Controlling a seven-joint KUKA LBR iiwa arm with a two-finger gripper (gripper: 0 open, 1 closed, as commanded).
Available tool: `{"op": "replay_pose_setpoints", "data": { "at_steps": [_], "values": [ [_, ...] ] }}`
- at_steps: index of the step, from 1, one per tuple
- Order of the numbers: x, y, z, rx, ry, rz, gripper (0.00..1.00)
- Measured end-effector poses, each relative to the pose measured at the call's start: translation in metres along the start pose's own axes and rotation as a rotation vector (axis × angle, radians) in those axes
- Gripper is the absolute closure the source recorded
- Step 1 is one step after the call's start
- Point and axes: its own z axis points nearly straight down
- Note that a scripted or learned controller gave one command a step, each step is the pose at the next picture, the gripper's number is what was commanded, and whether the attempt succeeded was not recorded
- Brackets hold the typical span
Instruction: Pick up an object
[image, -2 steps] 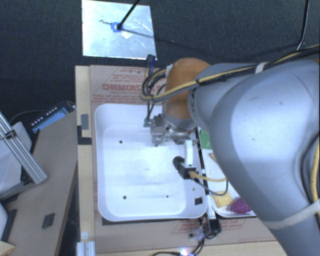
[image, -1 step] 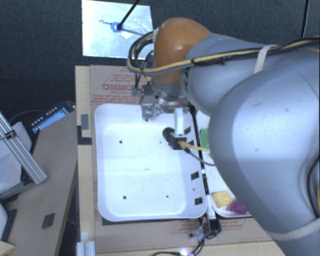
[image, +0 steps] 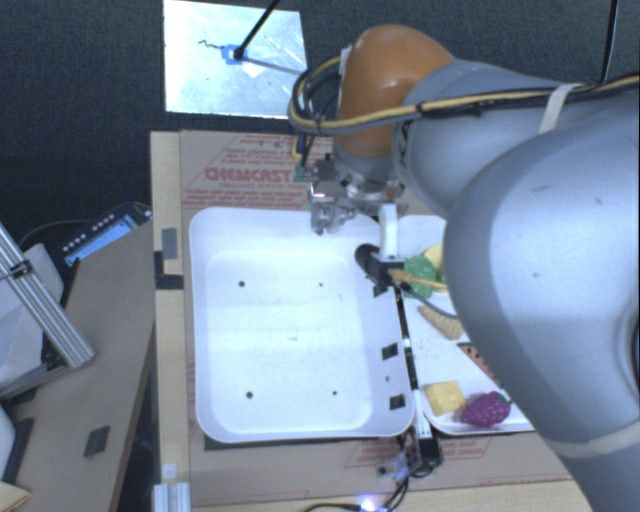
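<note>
Since the gripper (image: 330, 222), grip state unreadable, hung over the left bin's (image: 290, 330) upper rim while grapes (image: 485, 408) and yellow block (image: 445, 397) lay in the right bin (image: 438, 358), lower right, descent risked grasping nothing.

Mostly smooth plastic, as you'll see
Your left bin (image: 290, 330): smooth, faintly glossy white plastic. Under it, matt brown cardboard (image: 240, 172). Right of that bin, bumpy purple grapes (image: 485, 408) and the arm (image: 540, 230) with its smooth grey shell.
</note>
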Motion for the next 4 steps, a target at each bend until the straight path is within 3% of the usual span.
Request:
{"op": "replay_pose_setpoints", "data": {
  "at_steps": [1, 2, 3, 4],
  "values": [
    [-0.008, -0.017, 0.103, 0.009, -0.001, -0.001, 1.00],
    [0.043, 0.002, -0.049, -0.015, 0.007, -0.010, 1.00],
    [0.032, -0.009, 0.077, 0.010, -0.001, -0.001, 1.00],
    [0.089, -0.002, 0.098, 0.002, 0.003, -0.009, 1.00]
  ]
}}
